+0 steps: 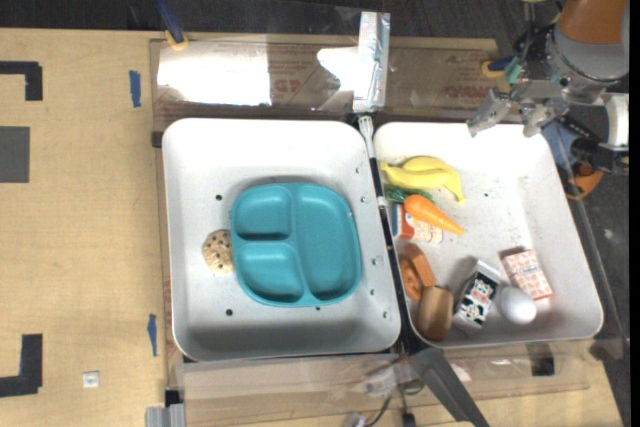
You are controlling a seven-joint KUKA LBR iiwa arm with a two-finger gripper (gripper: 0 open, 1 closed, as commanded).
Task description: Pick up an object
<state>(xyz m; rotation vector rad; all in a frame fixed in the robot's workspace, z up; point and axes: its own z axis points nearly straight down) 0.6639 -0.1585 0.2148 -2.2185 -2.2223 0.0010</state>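
claw point(512, 115) hangs over right bin's point(575, 245) far edge, its grip state unclear. banana point(425, 175), carrot point(432, 213), cartons sit in that bin; teal plate point(297, 241) in left bin point(190, 215).

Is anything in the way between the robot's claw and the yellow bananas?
Nothing visible is. The gripper hangs at the far right corner of the right bin, and the bananas lie toward that bin's left side. Between them is bare white bin floor. The carrot lies just nearer the camera than the bananas, off that path.
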